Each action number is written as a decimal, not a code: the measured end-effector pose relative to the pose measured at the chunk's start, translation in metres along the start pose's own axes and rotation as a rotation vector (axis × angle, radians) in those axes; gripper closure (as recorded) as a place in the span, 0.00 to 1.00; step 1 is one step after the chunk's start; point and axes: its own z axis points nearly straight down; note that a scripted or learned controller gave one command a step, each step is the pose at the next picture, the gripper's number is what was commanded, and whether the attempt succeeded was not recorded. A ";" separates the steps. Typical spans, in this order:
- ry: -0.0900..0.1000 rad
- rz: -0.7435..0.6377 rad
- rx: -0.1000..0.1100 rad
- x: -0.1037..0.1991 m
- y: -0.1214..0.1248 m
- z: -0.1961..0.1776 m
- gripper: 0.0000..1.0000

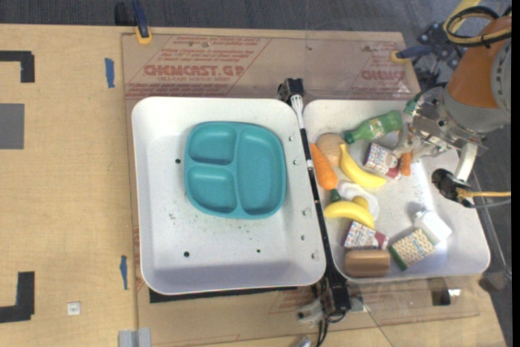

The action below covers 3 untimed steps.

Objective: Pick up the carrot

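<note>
One grey two-finger gripper [404, 152] hangs over the right bin's far edge, finger spread unclear, well apart from the stubby orange carrot [323, 167].

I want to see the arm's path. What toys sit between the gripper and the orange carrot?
In the camera view, a curved yellow banana and a small patterned packet lie between the gripper and the orange carrot.

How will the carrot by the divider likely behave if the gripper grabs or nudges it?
The carrot looks like smooth moulded plastic, so probably stiff, light and a bit slippery. Its tapered round body may roll or pivot when nudged. It lies against the right bin's left wall, leaving little room on that side.
</note>
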 end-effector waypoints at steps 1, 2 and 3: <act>-0.007 0.072 0.015 0.073 -0.024 -0.131 1.00; -0.014 0.078 0.028 0.068 -0.026 -0.125 0.00; -0.013 0.074 0.037 0.117 -0.101 -0.071 0.00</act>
